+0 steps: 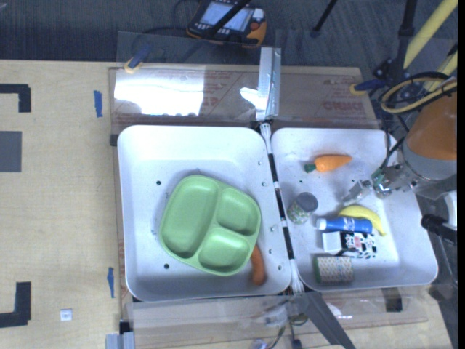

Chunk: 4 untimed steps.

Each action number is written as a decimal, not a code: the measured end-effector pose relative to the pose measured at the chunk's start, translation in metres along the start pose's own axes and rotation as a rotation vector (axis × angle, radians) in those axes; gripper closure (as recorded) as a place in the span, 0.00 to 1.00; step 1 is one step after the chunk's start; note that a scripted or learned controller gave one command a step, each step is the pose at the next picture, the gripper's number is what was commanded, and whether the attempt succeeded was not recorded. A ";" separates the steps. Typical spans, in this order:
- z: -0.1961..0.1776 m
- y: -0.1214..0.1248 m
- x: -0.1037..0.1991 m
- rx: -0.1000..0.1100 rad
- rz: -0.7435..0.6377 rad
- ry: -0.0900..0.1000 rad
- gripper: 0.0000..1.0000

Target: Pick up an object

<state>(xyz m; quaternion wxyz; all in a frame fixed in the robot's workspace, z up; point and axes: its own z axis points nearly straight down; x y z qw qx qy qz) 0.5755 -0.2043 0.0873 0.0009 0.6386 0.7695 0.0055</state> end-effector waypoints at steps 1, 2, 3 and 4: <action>-0.040 -0.091 0.037 0.010 -0.015 -0.005 0.00; 0.000 -0.089 0.037 0.003 -0.038 -0.009 0.00; -0.011 -0.088 0.036 -0.001 -0.035 -0.010 1.00; -0.112 -0.066 0.102 0.009 0.314 -0.007 1.00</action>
